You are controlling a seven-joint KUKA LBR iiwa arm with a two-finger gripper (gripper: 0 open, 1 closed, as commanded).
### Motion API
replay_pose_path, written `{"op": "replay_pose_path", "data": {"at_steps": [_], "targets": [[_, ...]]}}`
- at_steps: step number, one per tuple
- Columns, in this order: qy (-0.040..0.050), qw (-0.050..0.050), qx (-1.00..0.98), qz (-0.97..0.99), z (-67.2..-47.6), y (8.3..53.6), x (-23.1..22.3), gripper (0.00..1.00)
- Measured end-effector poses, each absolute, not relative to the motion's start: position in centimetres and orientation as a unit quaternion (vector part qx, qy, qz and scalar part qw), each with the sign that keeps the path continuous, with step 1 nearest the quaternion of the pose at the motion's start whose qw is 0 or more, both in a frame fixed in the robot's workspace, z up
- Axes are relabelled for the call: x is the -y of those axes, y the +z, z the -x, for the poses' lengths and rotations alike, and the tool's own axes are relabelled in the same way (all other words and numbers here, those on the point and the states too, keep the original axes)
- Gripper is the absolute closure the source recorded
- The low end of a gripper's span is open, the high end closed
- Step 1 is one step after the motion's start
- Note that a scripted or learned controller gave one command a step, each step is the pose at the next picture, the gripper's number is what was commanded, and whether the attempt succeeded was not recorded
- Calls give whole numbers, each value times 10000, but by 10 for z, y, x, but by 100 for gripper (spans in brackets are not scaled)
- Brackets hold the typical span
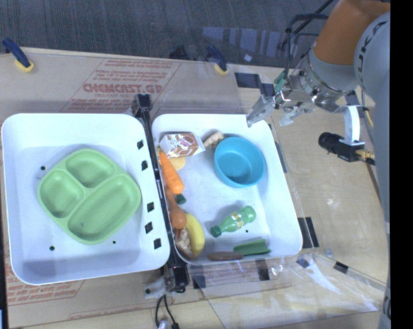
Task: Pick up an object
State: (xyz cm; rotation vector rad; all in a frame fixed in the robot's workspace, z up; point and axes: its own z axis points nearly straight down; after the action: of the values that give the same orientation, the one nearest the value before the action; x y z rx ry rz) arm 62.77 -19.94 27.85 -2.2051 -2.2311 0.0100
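Nearest the camera, along the near wall of the right bin (288, 204), lie a dark green cucumber-like piece (251, 247) and a thin brown stick (218, 256) just left of it. Slightly farther in, a small green bottle (233, 221) lies on its side, tilted, with its cap toward the near left. At the bin's near-left corner a yellow banana (194, 236) rests against the left wall; an orange carrot (171, 175) lies along that same wall farther back, with a smaller orange piece (177, 218) between the two. A blue bowl (240, 161) stands upright toward the far right of this bin. A brown-and-white packet (179, 144) sits at the far left, a small tan item (212, 140) just beside it. The left bin (14, 184) holds a green divided plate (90, 195). Both bins rest on a cardboard-covered table (110, 81). The gripper (269, 112) hangs over the far-right corner of the right bin, above the rim and apart from every object; its jaws stand spread and hold nothing.
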Motion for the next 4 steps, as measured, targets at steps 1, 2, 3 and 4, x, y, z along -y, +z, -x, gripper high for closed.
{"op": "replay_pose_path", "data": {"at_steps": [1, 2, 3, 4], "targets": [[41, 73, 7854, 6190, -611, 148, 209, 0], [16, 17, 7466, 6652, -588, 93, 180, 0], [35, 27, 7501, 6614, -588, 104, 180, 100], [28, 24, 6116, 7912, -598, 120, 180, 100]]}}
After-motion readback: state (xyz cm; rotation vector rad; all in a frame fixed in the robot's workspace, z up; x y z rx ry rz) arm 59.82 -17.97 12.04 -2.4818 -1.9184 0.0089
